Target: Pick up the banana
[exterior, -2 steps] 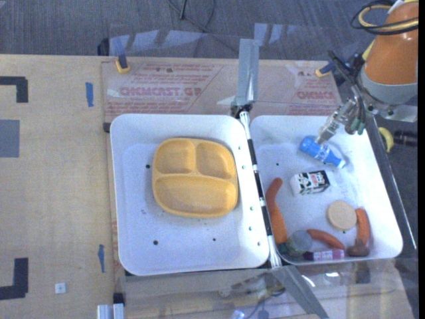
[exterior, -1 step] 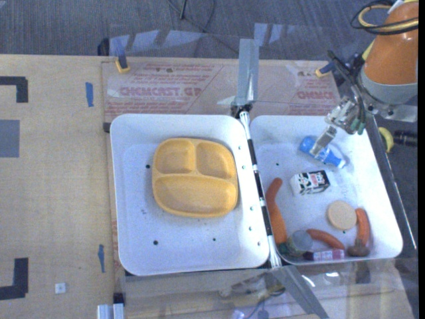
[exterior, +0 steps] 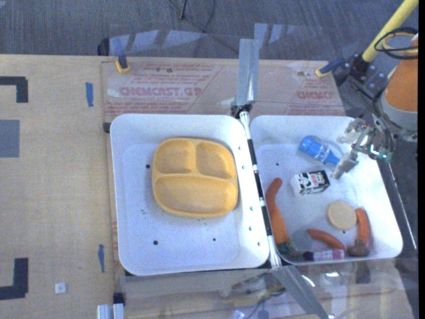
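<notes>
My gripper (exterior: 343,157) hangs over the upper right part of the right bin (exterior: 392,244), its fingers spread open with nothing between them. Just left of it lies a crumpled blue bottle (exterior: 319,150). A small black-and-white carton (exterior: 311,182) lies below and to the left of the fingertips. Further toward the front are a round tan disc (exterior: 342,215), a long orange carrot (exterior: 275,211) by the bin's left wall, and two shorter orange pieces (exterior: 362,226) (exterior: 325,238).
The left bin (exterior: 126,198) holds a yellow divided plate (exterior: 195,177). A pink tube (exterior: 325,253) lies along the right bin's front wall. A metal divider (exterior: 247,78) stands behind the two bins. Cables and a yellow pole (exterior: 395,22) crowd the far right.
</notes>
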Tool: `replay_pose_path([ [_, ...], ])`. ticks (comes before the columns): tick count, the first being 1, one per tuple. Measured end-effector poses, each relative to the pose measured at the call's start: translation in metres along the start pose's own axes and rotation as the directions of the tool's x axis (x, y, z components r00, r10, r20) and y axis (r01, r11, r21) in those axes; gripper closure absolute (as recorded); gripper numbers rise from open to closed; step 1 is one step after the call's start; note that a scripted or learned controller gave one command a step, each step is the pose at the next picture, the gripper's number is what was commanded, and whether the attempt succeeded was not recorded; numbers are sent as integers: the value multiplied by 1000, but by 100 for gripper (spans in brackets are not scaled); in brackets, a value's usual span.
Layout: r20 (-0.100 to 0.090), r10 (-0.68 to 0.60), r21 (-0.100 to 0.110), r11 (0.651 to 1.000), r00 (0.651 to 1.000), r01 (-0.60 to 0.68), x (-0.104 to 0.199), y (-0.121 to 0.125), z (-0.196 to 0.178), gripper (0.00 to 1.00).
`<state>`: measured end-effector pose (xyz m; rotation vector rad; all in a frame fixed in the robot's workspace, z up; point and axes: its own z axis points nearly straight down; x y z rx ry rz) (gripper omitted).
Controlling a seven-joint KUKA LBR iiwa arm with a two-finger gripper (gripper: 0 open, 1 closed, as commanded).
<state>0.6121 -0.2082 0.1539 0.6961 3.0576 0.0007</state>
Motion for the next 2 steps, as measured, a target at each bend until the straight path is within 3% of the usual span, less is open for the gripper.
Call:
replay_pose_path([
  [1,12,-334,3,943,943,334,9,-23,62,0],
  [2,5,-305,-1,952,952,305,-25,7,-25,0],
])
